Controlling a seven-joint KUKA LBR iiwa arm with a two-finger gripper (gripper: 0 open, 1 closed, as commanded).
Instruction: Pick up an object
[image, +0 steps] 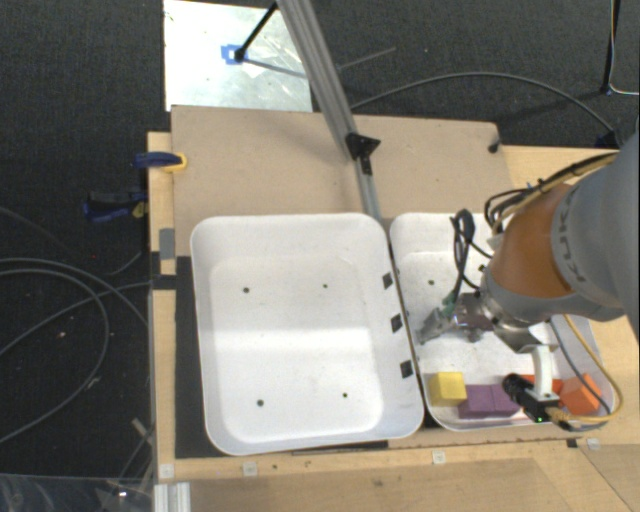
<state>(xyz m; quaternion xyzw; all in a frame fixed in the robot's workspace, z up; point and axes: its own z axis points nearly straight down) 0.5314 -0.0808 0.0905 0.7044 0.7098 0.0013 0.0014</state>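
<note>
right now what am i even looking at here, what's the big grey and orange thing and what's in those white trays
You are looking down at a slant from one fixed camera above a workbench. The big grey and orange thing is a robot arm reaching in from the right. Its gripper, a two-finger claw, hangs low over the right bin. I cannot tell whether it is open or shut, and nothing visibly sits in it. Two shallow white bins lie side by side. The left bin shows bare white floor. Near the right bin's front edge lie a yellow block, a purple block and an orange object.
</note>
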